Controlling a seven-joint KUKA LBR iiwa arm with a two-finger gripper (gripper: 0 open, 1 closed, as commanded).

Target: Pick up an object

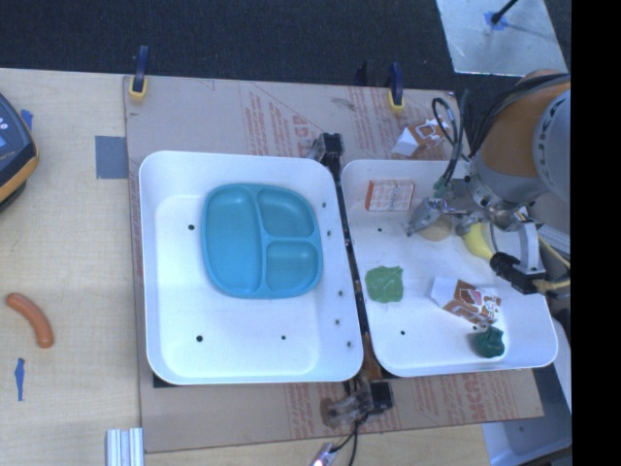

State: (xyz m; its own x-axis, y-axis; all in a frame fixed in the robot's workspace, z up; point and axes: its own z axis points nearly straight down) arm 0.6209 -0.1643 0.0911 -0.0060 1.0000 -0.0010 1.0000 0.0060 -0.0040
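Observation:
My gripper (430,217) hangs low over the back half of the right bin (427,357). It is right over a pale tan object (439,230). A yellow object (477,242) lies just to its right, partly hidden by the arm. An orange-and-white packet (390,195) lies flat to the gripper's left. Nearer the front are a green lump (384,283), a brown-and-white wrapper (467,301) and a dark green object (488,342). Nothing is seen lifted off the bin floor.
The left bin (175,348) holds a blue divided plate (262,240). A sausage-shaped object (30,318) lies on the bench at the far left, and a dark device (14,149) sits at the left edge. Black cables (524,275) trail by the right bin's right wall.

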